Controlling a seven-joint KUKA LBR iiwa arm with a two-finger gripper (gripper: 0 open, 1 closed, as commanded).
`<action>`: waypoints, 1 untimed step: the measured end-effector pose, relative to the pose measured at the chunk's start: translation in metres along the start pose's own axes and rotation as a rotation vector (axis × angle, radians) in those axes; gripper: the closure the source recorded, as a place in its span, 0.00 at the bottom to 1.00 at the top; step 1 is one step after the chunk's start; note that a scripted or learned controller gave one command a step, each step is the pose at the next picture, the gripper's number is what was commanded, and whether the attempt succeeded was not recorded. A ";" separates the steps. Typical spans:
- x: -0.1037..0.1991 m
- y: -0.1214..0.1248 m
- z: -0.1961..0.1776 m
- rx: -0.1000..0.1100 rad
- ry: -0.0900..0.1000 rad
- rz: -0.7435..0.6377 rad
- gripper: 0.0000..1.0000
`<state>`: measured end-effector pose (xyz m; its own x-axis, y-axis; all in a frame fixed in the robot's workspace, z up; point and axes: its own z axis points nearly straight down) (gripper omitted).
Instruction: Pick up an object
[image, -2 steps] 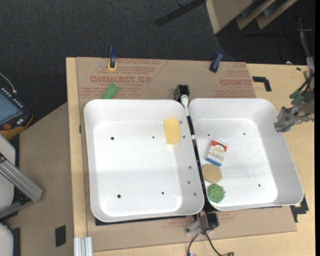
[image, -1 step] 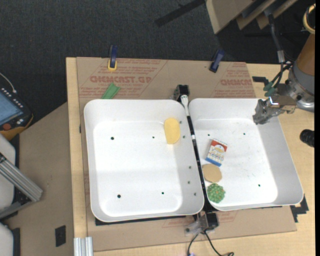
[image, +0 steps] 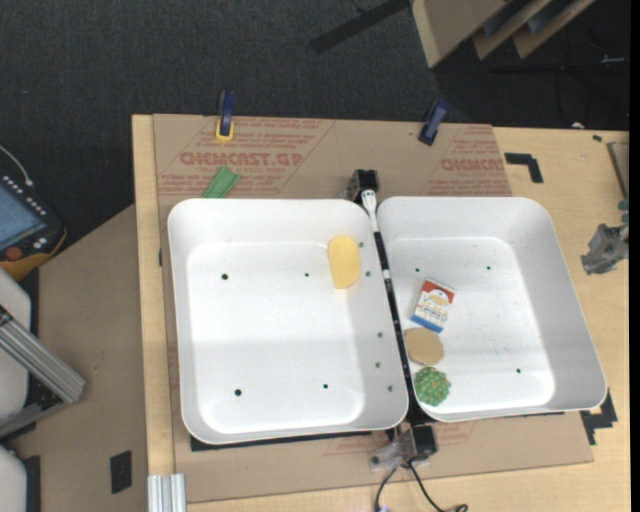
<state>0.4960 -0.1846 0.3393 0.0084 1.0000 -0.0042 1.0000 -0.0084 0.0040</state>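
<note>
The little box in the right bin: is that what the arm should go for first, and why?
Probably yes: swing in from the right and hover above the small box. It lies apart in the right bin, while the tan disc and green ball sit close together against the bin's wall.

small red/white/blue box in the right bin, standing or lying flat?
Lying flat. The box shows its broad printed face to the camera, resting on the right bin floor.
</note>
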 end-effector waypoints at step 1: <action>0.001 0.061 0.007 -0.002 0.000 -0.011 1.00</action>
<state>0.5570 -0.1842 0.3323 -0.0026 1.0000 -0.0039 1.0000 0.0026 0.0062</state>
